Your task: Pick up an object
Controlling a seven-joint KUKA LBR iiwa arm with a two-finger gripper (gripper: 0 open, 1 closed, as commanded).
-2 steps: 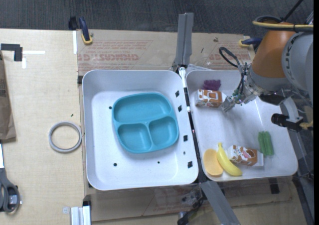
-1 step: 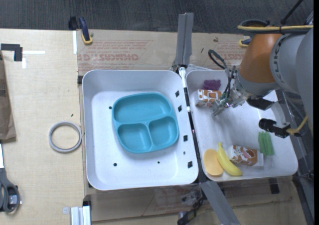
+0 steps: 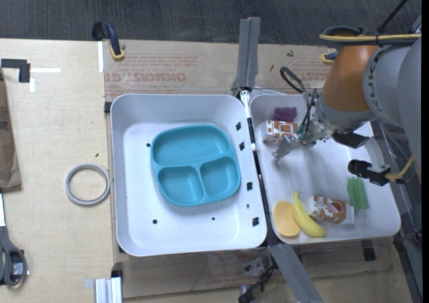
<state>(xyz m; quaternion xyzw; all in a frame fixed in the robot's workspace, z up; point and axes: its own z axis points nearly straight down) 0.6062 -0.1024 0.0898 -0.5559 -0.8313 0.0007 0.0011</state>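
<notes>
One banana (image 3: pixel 308 216) lies at the right bin's (image 3: pixel 315 167) front, touching one orange disc (image 3: pixel 286 219), beside one snack packet (image 3: pixel 330 208) and one green piece (image 3: pixel 357 194). The gripper (image 3: pixel 284 150) hovers near another packet (image 3: pixel 279 130); its jaw state is unclear. One blue tray (image 3: pixel 195 165) fills the left bin (image 3: pixel 131 181).

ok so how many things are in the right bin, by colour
purple: 1, the purple item
yellow: 1, the banana
orange: 1, the orange disc
green: 1, the green piece
printed packets: 2, the upper packet and the lower packet
total: 6
</notes>
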